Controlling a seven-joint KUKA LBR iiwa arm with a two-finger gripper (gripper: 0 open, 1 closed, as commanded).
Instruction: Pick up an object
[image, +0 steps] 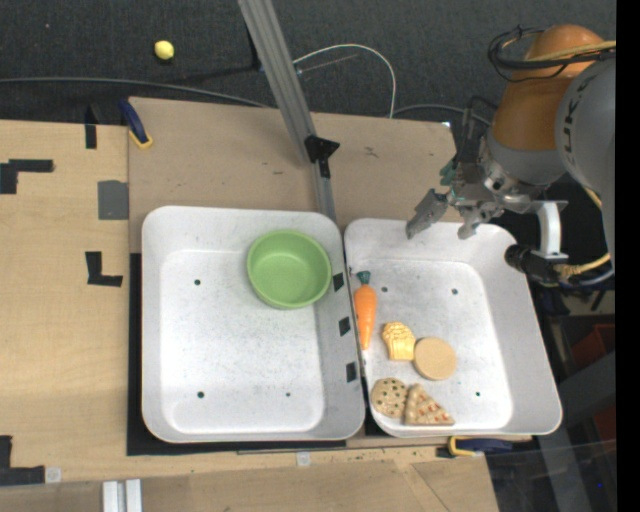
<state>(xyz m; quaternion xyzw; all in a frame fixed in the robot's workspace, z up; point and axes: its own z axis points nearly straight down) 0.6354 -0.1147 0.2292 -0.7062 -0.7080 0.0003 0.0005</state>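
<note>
Objects for picking lie in two white bins. In the right bin, a carrot lies lengthwise against the inner wall that borders the left bin, its green top pointing toward the far rim. Toward the camera from the gripper, and well apart from it, sits a cluster: a yellow waffle-like piece touching a round tan cookie, then a speckled cookie and a pizza-slice toy lying close to the near rim. The bin floor between the gripper and this cluster is bare white, as is the strip along the bin's outer wall.

The gripper hangs over the far rim of the right bin, its two fingers spread apart and angled down, with nothing between them. The grey arm with its orange band reaches in from the far right corner.

Leftward of the gripper, past the dividing walls, a green bowl stands upright in the far half of the left bin, near the inner wall. The rest of that floor is open. A grey metal post slants down to the bench near where the bins' far corners meet, just left of the gripper.
</note>
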